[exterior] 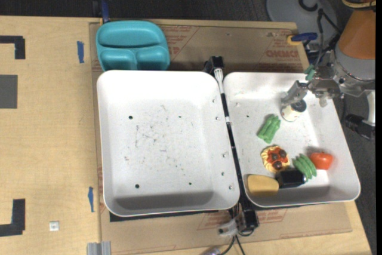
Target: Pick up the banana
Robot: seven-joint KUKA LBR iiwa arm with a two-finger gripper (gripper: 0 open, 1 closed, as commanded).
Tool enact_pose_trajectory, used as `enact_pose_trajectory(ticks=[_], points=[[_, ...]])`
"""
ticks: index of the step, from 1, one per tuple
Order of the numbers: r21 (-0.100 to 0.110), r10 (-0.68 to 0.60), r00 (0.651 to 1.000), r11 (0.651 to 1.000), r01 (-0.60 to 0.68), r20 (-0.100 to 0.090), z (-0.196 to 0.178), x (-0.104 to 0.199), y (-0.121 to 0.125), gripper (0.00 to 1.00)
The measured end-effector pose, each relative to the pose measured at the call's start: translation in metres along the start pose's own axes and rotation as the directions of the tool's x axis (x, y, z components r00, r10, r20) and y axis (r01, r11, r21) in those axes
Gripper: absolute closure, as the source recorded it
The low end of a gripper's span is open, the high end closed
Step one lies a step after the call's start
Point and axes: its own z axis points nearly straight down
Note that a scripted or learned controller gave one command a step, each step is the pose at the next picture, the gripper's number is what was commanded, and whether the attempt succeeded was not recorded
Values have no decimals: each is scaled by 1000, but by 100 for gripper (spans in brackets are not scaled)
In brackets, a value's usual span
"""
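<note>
Two white bins (161, 200) are noted on a tan surface (48, 146) marked with black patches and blue tape, the left bin speckled with dark scuffs. A teal tray (132, 45) is seen behind it. In the right bin (334, 191), green (269, 128), red (322, 159), black (290, 178) and yellow-tan (262, 184) items are recorded, one patterned red and yellow (275, 157).

Two bins side by side, toys in the right bin (334, 128), tray (132, 45) behind the left bin (119, 104)

left bin (161, 140) open floor, right bin (250, 92) near end crowded with toys (286, 167)
</note>
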Motion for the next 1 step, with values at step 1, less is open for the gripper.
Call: enact_pose_trajectory(ticks=[1], points=[[-1,110,994,994,-110,0,127,43,-27,0]])
